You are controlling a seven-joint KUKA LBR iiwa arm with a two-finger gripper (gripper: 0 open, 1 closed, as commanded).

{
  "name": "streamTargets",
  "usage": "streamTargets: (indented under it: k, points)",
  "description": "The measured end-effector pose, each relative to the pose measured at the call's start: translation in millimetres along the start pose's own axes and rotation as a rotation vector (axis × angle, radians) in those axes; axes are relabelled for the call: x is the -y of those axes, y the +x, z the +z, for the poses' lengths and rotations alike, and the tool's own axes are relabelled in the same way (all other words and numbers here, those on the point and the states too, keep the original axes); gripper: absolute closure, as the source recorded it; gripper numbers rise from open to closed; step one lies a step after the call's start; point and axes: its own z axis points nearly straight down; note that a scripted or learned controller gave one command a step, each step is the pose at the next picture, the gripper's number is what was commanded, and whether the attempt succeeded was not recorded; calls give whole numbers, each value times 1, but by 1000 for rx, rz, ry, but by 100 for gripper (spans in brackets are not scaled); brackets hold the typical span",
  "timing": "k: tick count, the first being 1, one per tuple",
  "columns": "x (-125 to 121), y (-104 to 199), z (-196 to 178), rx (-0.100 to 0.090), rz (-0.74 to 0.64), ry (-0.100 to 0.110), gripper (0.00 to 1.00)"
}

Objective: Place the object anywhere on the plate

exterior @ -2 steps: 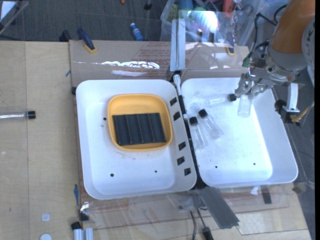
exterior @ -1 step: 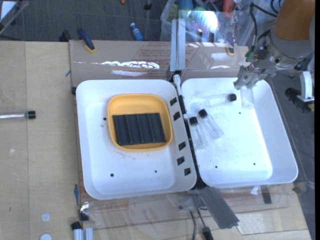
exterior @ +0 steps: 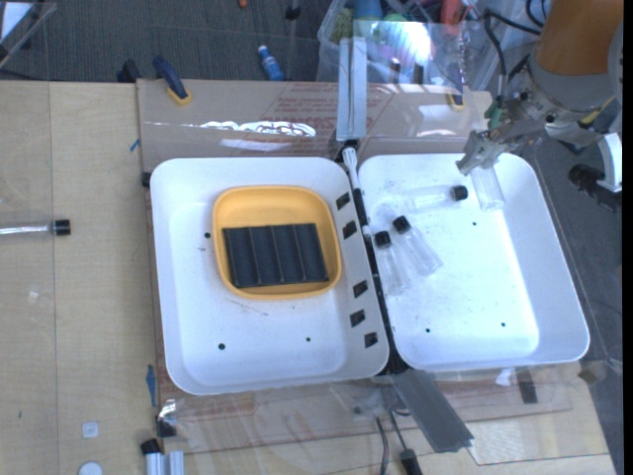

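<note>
On the bench (exterior: 69,364), a yellow plate (exterior: 277,206) carrying a dark ribbed slab (exterior: 275,254) is seen in the left bin (exterior: 188,344). Clear black-capped vials (exterior: 410,245) lie in the right bin (exterior: 514,305). No writing can be read. Whether the end effector (exterior: 478,156), above that bin's far edge, is open cannot be told.

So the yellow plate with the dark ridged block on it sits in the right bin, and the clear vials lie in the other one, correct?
Not quite. The camera view shows the yellow plate, with the dark ridged block on it, in the left bin. The clear vials lie in the other one, the right bin.
</note>
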Motion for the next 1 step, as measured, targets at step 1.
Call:
streamTargets:
  k: [1]
  points:
    - [-5, 18, -24, 1, -277, -2, 100]
